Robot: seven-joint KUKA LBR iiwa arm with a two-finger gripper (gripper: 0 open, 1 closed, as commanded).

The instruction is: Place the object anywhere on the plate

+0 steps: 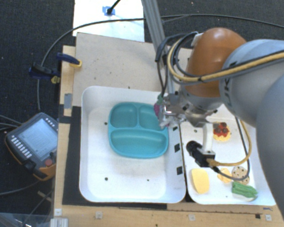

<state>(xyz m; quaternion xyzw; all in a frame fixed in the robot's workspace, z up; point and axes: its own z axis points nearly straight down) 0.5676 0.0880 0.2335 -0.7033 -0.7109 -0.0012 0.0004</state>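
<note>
The pink object [157,108] sits pinched at the gripper [164,114], right over the teal plate's [135,134] right rim in the left bin [92,145], presumably poised for release (grasp looks closed on it). Toy foods [200,181] fill the right bin [224,192], well clear.

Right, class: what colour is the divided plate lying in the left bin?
Turquoise blue: the divided plastic plate shows clearly in the camera view.

Dark carpet floor [26,26]; wooden bench [112,58]; cables; handheld pendant [33,143] lying left.
</note>
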